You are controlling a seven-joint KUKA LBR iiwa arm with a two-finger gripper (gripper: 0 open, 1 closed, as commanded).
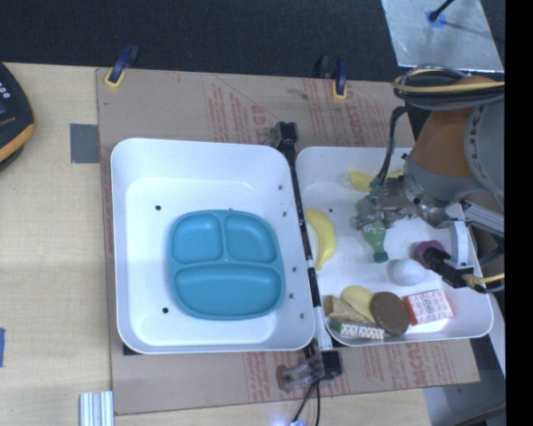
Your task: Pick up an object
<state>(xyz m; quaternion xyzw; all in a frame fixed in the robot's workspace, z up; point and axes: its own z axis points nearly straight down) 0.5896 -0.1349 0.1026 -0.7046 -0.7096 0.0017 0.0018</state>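
Banana lies in right bin near the divider: likely light, smooth, curved; grip across its middle. Gripper hangs just beside it, near a green bottle; grip state unclear.

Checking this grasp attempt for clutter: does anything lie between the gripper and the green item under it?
Nothing visible does. The gripper sits directly over the small green object in the right bin; the banana lies apart on the divider side, the white ball apart toward the arm.

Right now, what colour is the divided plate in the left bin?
The divided plate is light blue, seen clearly in the camera view.
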